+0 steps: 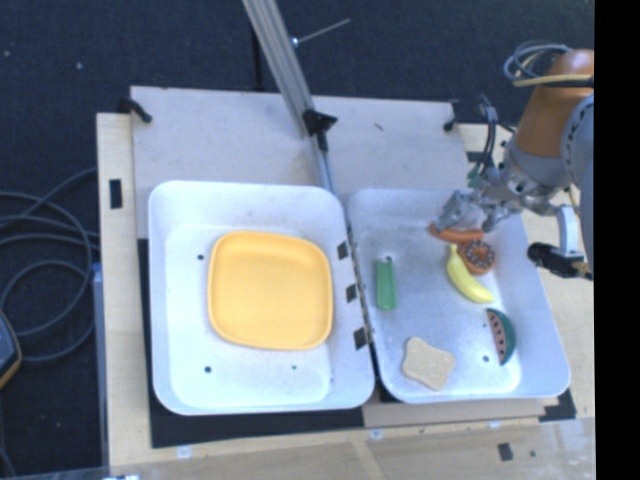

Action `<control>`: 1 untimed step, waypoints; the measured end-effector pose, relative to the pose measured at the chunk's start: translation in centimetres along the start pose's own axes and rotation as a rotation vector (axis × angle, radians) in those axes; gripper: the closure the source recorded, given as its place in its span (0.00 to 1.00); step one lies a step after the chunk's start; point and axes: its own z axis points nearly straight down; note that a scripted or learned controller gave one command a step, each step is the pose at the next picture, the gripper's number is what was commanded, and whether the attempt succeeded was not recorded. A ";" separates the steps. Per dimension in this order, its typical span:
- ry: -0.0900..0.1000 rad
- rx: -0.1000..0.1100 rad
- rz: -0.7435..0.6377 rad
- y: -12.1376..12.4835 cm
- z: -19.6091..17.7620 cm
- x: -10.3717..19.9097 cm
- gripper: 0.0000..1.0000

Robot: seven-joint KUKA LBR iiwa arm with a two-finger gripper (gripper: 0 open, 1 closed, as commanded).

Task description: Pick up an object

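Gripper [462, 211] is hanging low over the far end of the right bin [400, 208], just above the orange carrot-like piece [456, 234], which is lying beside the banana [468, 279] and a small round fruit slice [478, 256]. Whether it is gripping anything I cannot tell. Descending squarely across the carrot's narrow width is looking wisest, since the crowding neighbours are risking a nudge

The single fixed camera looks down at a slant from above the bench [250, 138], framing both white bins [165, 268].
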 end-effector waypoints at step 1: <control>-0.002 -0.006 0.000 0.1 -1.4 -0.1 1.00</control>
